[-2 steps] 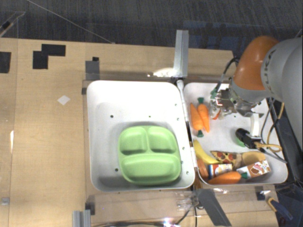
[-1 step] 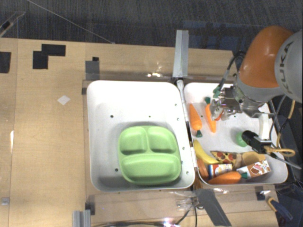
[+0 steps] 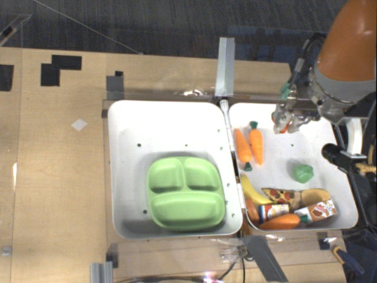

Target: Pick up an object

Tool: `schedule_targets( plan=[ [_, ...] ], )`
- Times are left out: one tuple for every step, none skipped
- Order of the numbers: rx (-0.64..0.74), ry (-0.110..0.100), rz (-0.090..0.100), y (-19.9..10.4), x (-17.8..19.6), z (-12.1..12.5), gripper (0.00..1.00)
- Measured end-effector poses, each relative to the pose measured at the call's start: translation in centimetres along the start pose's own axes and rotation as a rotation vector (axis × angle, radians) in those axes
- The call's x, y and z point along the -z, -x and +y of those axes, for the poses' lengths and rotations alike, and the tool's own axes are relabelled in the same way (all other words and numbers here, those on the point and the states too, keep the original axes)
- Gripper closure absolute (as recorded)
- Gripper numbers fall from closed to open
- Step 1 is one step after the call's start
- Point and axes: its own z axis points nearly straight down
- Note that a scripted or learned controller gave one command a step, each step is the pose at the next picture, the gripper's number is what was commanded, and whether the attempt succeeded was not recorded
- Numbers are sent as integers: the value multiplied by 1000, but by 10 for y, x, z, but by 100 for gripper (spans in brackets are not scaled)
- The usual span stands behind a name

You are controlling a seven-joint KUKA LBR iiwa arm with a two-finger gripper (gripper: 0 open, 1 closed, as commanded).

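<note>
here the arm [image 3: 347,46] hangs its pincer [image 3: 284,122] over the right bin [image 3: 330,152], near two carrots [image 3: 250,146]; grip state unclear.

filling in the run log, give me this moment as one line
gripper: above right white bin, upper part | nearest: two orange toy carrots | small green block: loose | green divided plastic plate: left white bin

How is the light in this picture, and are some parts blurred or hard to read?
In the camera view the light is even and soft; the green tray casts a faint shadow on the left bin. The gripper looks slightly blurred. The labels on the packets in the right bin are too small to read.
</note>
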Motion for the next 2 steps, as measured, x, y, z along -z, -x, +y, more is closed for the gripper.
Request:
schedule_targets(
  plan=[
    [144, -6, 0, -71, -134, -58, 100],
    [371, -1, 1, -59, -89, -61, 100]
  ],
)
